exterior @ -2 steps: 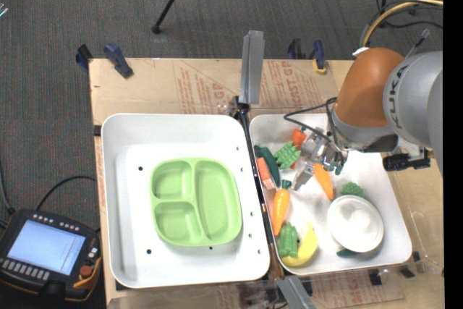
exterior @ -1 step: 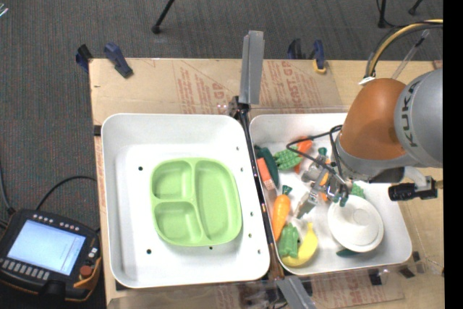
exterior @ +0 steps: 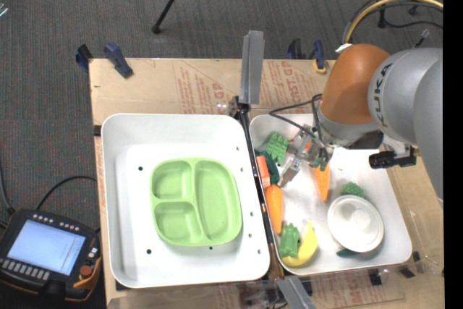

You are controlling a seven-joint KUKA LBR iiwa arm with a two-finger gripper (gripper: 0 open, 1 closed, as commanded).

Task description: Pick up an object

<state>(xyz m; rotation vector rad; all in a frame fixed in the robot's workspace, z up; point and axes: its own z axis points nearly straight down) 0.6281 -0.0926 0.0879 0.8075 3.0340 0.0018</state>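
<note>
- Left bin (exterior: 116,155) — a green divided plate (exterior: 195,200) lies flat inside.
- Right bin (exterior: 399,228) — a carrot (exterior: 274,205) beside the divider, a banana (exterior: 307,246), a white bowl (exterior: 355,222).
- Gripper (exterior: 307,155) hangs low over the right bin; a second carrot (exterior: 323,181) is just beside it; whether its fingers are parted or closed, I cannot tell.

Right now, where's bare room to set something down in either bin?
Left bin: bare floor all round the green tray, widest along its left and front. Right bin is crowded: carrots, banana, bowl and gripper; only its far-right strip is bare.
</note>
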